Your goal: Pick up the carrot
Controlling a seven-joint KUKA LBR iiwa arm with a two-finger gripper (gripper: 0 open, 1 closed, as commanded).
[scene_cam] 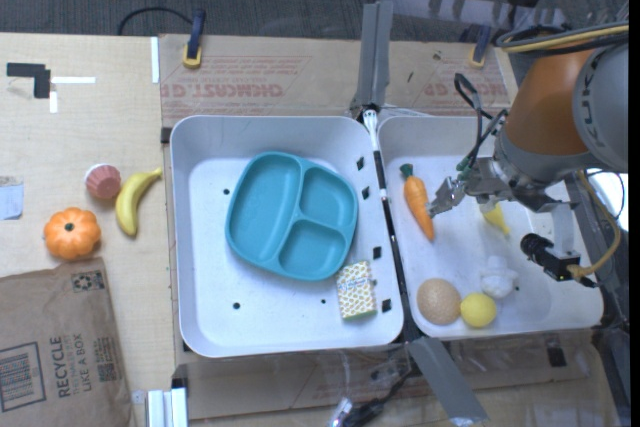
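Carrot: the carrot (417,205) lies in the right bin (560,315), against that bin's left wall, green top toward the far rim and tip pointing toward the near side.
Long axis: runs roughly parallel to the divider between the two bins, leaning slightly so the tip sits further into the bin than the top.
Tool: the tool (447,198) sits just beside the carrot on its right, about level with the carrot's middle; nothing lies between its fingers, and from this slanted view I cannot tell whether they are spread or closed.
Direction to go: the carrot is to the left of the tool as the camera sees it, a short sideways shift away.
Edges: the bin wall hugs the carrot's left flank, so I judge a finger has little room on that side; closing across the width from above looks tight.
Open room: bare floor to the carrot's right and beyond its tip; an egg-like ball (438,300) and a lemon (479,310) rest well apart near the front rim.
Left bin: a blue divided plate (291,215) and a small box (356,291), not in the way.
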